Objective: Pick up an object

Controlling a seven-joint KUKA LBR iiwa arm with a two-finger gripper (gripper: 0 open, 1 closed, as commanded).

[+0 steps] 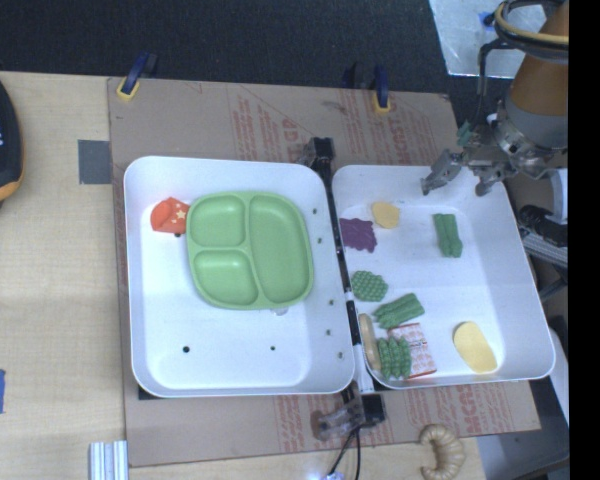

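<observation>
— What's on the bench?

— Two white bins side by side. The left bin holds a green divided plate and a small red toy at its upper left. The right bin holds the likely picks: a dark green block, a purple piece, yellow pieces, green bumpy toys.

— And the arm?

— The gripper hangs at the upper right of the frame, over the right bin's top edge, fingers spread, pinching nothing.

— Which step?

— Approach, I'd judge. Next it must centre over an object, perhaps the dark green block just below, and descend.
</observation>
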